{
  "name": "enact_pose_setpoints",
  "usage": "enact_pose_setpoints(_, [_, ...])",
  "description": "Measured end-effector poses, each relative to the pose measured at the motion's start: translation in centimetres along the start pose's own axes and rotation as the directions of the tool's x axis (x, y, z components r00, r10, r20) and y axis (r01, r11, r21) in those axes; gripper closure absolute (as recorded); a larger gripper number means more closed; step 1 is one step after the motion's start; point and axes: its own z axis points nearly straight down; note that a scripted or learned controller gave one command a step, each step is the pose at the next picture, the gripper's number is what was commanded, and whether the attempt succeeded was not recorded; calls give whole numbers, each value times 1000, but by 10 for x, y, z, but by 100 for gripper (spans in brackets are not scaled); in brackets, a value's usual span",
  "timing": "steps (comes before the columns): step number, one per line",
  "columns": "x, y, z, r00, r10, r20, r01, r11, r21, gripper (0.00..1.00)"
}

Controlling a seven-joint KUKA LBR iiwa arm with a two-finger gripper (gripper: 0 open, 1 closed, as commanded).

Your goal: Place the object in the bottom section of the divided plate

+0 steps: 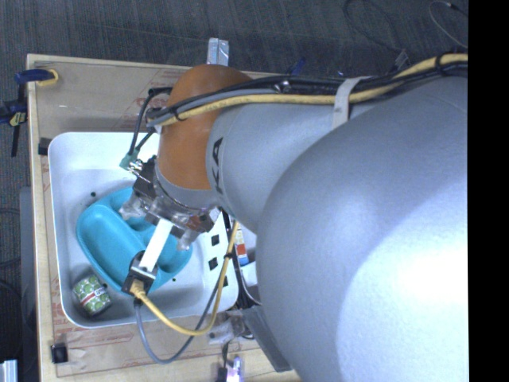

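Arm low over left bin, wrist above the blue divided plate.
White bin (60, 213) sits on the plywood table (87, 78); dark carpet floor (119, 14) beyond. Divided plate (107, 237) lies in the bin; small green object (93, 294) just beside its lower edge, on the bin floor. Gripper (163, 233) state: cannot tell, wrist hides it.

We have a single fixed camera above the desk (87, 74), looking down at a slant. The arm (358, 213) enters from the right, close to the lens, covering much of the white bin (60, 181).
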Motion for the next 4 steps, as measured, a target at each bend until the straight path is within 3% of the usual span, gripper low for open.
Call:
enact_pose_setpoints(1, [1, 0, -6, 1000, -10, 6, 10, 1000, 4, 100])
enact_pose_setpoints(2, [-17, 7, 45, 919, 394, 3, -394, 919, 3, 100])
enact_pose_setpoints(3, [52, -20, 9, 962, 273, 3, -273, 962, 1, 100])
enact_pose_setpoints(4, [52, -20, 10, 962, 273, 3, -273, 962, 1, 0])
